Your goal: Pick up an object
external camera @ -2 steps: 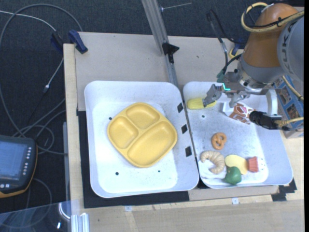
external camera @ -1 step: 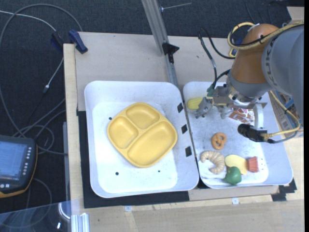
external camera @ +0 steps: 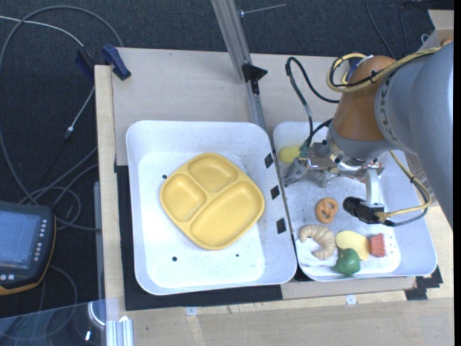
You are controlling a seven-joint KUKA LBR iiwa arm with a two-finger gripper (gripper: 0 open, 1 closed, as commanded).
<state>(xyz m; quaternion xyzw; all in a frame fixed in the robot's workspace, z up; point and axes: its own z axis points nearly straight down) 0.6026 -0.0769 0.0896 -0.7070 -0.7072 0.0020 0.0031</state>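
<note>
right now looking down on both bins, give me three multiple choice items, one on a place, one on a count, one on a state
1. Where does the yellow tray lie?
A. in the left bin
B. in the right bin
C. on the dark floor

2. How many compartments does the yellow tray have?
A. two
B. three
C. five

3. How does the pretzel lie?
A. lifted clear of the bin
C. inside the yellow tray
B. loose on the floor of the right bin

Answers: 1 A, the tray lies on the floor of the left bin. 2 B, its ridges part one large and two small sections. 3 B, it rests on the bin floor, just above the croissant, below the pincer.
</note>
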